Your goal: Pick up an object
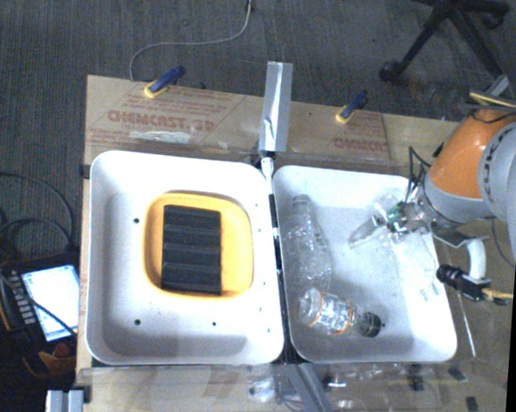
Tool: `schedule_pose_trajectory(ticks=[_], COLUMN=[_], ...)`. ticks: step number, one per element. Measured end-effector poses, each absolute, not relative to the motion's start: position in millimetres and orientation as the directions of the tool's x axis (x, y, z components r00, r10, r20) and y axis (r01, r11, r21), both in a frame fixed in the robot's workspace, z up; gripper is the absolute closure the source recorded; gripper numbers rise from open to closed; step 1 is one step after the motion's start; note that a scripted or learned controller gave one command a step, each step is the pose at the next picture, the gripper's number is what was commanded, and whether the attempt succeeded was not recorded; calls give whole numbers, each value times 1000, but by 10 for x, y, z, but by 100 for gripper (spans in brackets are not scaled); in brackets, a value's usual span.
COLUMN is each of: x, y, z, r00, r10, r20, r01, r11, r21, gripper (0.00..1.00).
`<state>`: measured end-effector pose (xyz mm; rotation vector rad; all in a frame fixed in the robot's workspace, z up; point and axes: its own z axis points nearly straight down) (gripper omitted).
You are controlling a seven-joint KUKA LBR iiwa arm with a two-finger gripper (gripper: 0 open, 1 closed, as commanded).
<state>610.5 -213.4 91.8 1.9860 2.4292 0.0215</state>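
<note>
Camera view: we see two white bins side by side on the bench. The left bin (pixel 113 234) holds a yellow tray (pixel 153 246) with a black ridged insert (pixel 191 249), sitting roughly centre. The right bin (pixel 426 329) has the clutter: a clear plastic bottle (pixel 304 240) lying lengthwise near the bin's left wall, and a small clear bottle with a dark cap (pixel 338 314) lying on its side closer to the front edge, just beside the larger one's lower end.

The arm (pixel 483 165) comes in from the right, orange band visible at the upper right. The gripper (pixel 397 219) sits over the upper right part of the right bin, and there's something clear and crinkly there, a clear plastic piece (pixel 370 227), trailing off toward the left from the tip (hard to read, it's transparent against white). We cannot tell whether that piece is actually between the gripper's tips or just lying under them, and we cannot tell how the jaws stand.

Step in hand, as we judge it: the grasp attempt itself, gripper down at or near a candidate object in the right bin, lift not yet shown. The next move calls for a firm close on the plastic and a straight rise clear of the bin wall. Risk: thin clear plastic slips or crumples out. The two bottles lie apart from the gripper, untouched.
</note>
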Motion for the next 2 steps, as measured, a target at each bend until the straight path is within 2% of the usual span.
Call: schedule_pose_trajectory(ticks=[1,2], x=[6700,6233], y=[-2213,-2032], z=[1345,2566], r00=[11,46], r10=[1000,999], r20=[-3,-3], r01=[1000,999], r11=[-11,-46], r21=[2,1], gripper=[0,0])
